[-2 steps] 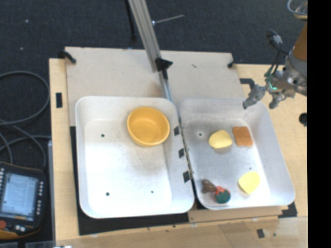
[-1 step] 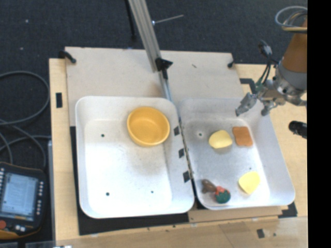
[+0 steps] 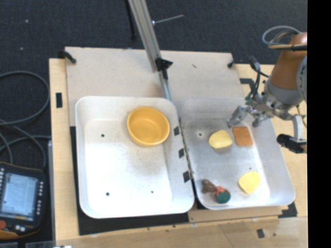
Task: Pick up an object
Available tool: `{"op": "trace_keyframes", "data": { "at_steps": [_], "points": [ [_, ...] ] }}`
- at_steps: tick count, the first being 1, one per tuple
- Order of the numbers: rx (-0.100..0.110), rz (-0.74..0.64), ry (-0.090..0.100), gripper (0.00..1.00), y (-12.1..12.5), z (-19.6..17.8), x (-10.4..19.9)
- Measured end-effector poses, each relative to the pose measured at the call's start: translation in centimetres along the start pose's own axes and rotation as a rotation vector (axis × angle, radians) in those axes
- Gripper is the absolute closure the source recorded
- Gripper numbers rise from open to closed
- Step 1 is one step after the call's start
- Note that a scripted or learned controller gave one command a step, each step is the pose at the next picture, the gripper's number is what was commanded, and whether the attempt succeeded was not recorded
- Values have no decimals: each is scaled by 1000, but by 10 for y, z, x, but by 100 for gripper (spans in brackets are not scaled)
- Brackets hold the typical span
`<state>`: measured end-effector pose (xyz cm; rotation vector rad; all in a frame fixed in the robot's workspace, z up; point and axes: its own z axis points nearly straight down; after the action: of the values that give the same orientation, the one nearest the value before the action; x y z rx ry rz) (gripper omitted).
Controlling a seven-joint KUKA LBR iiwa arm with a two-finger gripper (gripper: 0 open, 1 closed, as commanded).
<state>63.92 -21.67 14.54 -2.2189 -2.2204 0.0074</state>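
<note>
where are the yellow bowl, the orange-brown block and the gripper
yellow bowl (image 3: 148, 126), camera view, inner floor of the bowl
orange-brown block (image 3: 242, 136), camera view, middle of its top face
gripper (image 3: 247, 117), camera view, midway between its fingertips

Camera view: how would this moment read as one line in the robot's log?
gripper: open, above right bin's far edge, holding nothing | nearest: brown block, yellow lump | left bin: yellow bowl

Wooden bench (image 3: 59, 138) bears two white bins (image 3: 93, 190).
</note>
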Motion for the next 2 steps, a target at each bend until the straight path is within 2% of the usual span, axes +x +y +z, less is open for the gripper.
{"op": "trace_keyframes", "data": {
  "at_steps": [1,2],
  "points": [
    [-7,0,-3,0,1,45,-1],
    [-13,-2,-5,100,2,30,-2]
  ]
}}
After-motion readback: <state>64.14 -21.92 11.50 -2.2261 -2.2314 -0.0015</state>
